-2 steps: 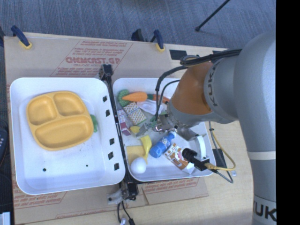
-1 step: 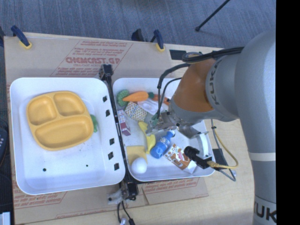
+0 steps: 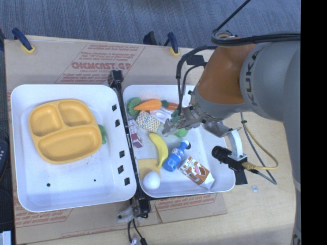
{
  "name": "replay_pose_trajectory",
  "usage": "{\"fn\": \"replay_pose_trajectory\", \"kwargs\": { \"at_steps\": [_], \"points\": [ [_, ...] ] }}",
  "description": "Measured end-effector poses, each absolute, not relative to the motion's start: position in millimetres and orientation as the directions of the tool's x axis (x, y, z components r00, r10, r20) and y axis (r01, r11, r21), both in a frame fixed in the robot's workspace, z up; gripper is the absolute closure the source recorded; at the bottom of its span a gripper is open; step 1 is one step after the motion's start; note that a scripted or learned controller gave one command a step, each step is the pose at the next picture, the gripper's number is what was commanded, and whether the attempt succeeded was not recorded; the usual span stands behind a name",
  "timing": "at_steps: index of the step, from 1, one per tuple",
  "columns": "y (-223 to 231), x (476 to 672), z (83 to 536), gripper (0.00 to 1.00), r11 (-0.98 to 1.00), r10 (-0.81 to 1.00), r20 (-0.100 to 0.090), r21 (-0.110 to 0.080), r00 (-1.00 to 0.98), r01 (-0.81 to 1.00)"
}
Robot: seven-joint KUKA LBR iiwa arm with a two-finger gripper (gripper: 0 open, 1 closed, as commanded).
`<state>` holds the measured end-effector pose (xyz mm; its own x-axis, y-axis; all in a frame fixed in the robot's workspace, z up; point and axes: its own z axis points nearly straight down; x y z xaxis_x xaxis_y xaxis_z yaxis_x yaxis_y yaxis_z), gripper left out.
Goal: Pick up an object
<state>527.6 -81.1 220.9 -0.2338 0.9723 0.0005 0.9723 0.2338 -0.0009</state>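
Camera view, looking down at a slant. Desk (image 3: 245, 208) carries two shallow white bins side by side. Left bin (image 3: 30, 188): a yellow divided plate (image 3: 64, 130) lies toward its far-left part, three compartments, with a bit of green (image 3: 103, 135) showing at the plate's right edge.

Right bin (image 3: 225, 180) holds the clutter. Along its far edge: an orange toy carrot (image 3: 148, 105) with a green leafy piece (image 3: 134, 104) at its left end. Just below the carrot, a small patterned packet (image 3: 145, 121). Against the bin's left wall, a small red-and-white carton (image 3: 135, 135). Centre of the bin: a yellow banana (image 3: 160, 148), curved, lying lengthwise toward the near edge. Touching the banana's right side, a blue bottle (image 3: 175, 157) with a white cap, tilted on its side. Near-left corner: a white egg (image 3: 151, 180) resting against a pale yellow flat piece (image 3: 146, 165). Near-right area: a brown-and-white pouch (image 3: 196, 171), lying flat at a slant.

Arm comes in from the right, grey with an orange band, wrist over the far-right part of the right bin. Gripper (image 3: 176, 124) sits low above the bin's centre, just beyond the banana's far tip, with a green item (image 3: 180, 132) beside its tips. Jaws: cannot tell whether spread or closed; nothing visibly gripped.
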Motion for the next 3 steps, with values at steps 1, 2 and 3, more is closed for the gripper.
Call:
{"fn": "replay_pose_trajectory", "kwargs": {
  "at_steps": [1,2,3],
  "points": [
    [-81.4,527.4,220.5,0.00,0.233,0.972,0.000,-0.002,-0.233,0.972],
    [-103.1,516.5,92.0,0.00,0.630,0.776,-0.001,-0.001,-0.630,0.776],
    [-107.1,476.2,91.3,0.00,0.827,0.562,0.004,-0.002,-0.827,0.562]
  ]
}}
